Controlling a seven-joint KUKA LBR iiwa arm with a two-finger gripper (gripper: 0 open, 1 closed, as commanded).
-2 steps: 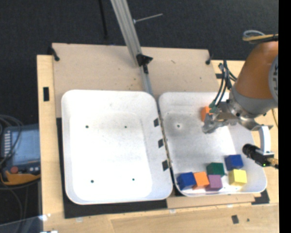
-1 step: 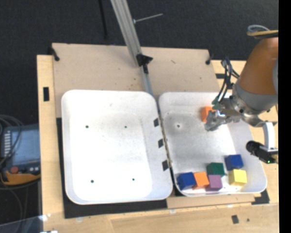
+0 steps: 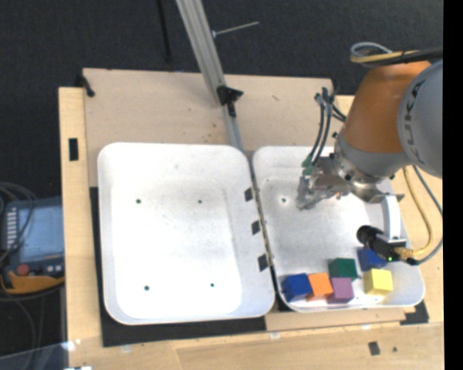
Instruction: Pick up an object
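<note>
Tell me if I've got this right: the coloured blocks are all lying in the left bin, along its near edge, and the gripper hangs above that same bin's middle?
Not quite. The blocks lie in the right bin, not the left bin. The camera view shows them bunched along its near edge, and the gripper hangs above that same bin's middle.

Two bins side by side on the tabletop (image 3: 177, 106): left bin (image 3: 177, 230), right bin (image 3: 293, 222). Clustered along the near edge of the right bin: six blocks (image 3: 336, 281), four in a row with two more behind at the right. Above the far part of the right bin, well apart from the blocks: the hand (image 3: 312, 193), arm (image 3: 386, 122) entering from the right. Left of the tabletop: a pendant (image 3: 31, 245).
</note>
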